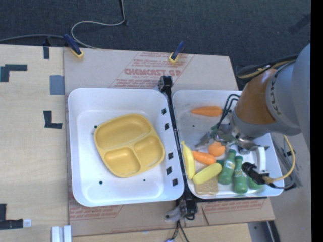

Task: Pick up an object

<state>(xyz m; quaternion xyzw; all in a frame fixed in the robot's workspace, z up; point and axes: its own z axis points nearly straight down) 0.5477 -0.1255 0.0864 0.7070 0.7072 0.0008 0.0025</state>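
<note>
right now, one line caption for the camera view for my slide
Grey arm's end effector low over toy food in right bin; yellow divided tray in left bin.

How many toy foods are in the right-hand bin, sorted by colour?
Orange: 3, a carrot, a carrot and a round piece
Yellow: 2, a banana and a corn-like piece
Green: 2 bottles
Tan: 1 bread slice
Total: 8

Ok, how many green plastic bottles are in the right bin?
2. The two green plastic bottles stand side by side near the front of the right white bin, below the gripper. The arm may hide others.
</note>
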